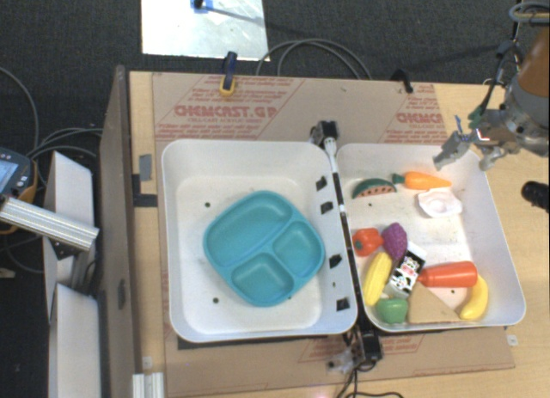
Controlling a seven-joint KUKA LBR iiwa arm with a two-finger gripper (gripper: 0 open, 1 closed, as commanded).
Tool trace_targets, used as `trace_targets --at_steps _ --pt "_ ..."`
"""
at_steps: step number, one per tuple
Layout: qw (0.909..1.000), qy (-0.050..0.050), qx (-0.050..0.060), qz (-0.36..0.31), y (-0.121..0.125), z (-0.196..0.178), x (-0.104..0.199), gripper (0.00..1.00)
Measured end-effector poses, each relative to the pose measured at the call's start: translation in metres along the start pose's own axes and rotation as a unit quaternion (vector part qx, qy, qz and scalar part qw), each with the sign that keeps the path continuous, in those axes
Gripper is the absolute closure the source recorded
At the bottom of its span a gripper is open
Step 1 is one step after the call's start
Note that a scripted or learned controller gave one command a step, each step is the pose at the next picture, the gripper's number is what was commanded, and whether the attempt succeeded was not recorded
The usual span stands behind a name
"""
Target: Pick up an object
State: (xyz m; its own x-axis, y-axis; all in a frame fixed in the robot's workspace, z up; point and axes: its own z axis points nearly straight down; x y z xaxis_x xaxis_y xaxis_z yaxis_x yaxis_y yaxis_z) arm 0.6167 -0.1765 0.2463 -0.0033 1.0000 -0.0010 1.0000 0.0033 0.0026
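Nearest the camera, along the right bin's [507,278] front edge, lay a green fruit [394,309], a yellow banana [475,298] and a tan block [434,305]. Behind them sat a corn cob [375,277], a black-and-white carton [404,273], a red-orange sausage [447,274], a purple piece [394,238] and a red pepper [367,240]; a carrot [424,180], a watermelon slice [373,187] and a white cup [438,205] lay toward the back edge. Loosely heaped, these candidates offered several graspable ends. The left bin [193,181] carried a teal divided plate [264,247]. The gripper [471,145] hovered over the right bin's back right corner, fingers spread, pinching nothing. Board under the bins on the counter read "CHEMCAST GP".
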Motion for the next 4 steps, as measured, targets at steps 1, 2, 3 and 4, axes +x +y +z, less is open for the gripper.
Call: trace_targets --at_steps 1,2,3,4 --pt "1.0 0.002 0.003 -0.004 -0.004 0.084 0.098 0.0" --pt "1.0 0.001 0.004 0.002 -0.061 0.166 0.084 0.0" --pt "1.0 0.001 0.0 0.001 -0.057 0.151 0.084 1.0" --pt "1.0 0.001 -0.003 -0.003 -0.066 0.056 0.137 1.0"
